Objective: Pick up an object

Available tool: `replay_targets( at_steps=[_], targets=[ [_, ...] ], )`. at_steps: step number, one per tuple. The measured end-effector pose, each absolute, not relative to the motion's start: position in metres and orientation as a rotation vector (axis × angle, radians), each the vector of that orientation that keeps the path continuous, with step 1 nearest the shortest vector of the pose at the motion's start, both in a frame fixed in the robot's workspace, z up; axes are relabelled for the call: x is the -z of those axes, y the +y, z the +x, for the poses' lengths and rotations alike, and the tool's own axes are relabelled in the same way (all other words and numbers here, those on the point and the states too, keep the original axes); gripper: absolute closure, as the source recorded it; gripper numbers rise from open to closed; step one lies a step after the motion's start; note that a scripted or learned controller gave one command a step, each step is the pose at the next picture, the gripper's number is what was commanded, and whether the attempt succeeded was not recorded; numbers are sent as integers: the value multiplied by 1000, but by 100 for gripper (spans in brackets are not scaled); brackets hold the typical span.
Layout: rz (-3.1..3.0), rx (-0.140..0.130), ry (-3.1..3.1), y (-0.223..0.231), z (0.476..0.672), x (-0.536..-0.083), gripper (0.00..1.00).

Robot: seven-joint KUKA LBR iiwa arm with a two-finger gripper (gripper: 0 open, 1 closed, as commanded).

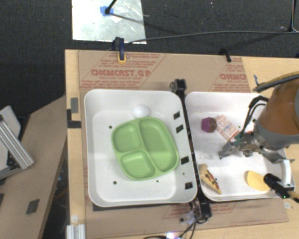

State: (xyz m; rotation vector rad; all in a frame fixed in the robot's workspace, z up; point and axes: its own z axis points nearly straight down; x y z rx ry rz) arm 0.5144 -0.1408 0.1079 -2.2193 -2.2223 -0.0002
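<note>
In the right bin lie a small purple block, a clear wrapped packet with pink print, a pizza-slice toy near the front left corner and a yellow oval piece at the front right. My gripper hangs low over the middle of this bin, just in front of the packet, pointing left. Nothing shows between its fingers. The grey and orange arm covers the bin's right side.
The left bin holds a green divided plate and a small white object behind it. Black clips line the divider between the bins. A cable runs across the dark background, behind the bench.
</note>
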Motion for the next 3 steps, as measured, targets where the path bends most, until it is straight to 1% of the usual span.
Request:
replay_targets(
  at_steps=[1,2,3],
  targets=[
    [-2221,2,-2224,-141,515,-120,100],
    [-2219,2,-2227,-137,516,-163,100],
    [-2220,2,-2227,-146,519,-210,100]
  ],
)
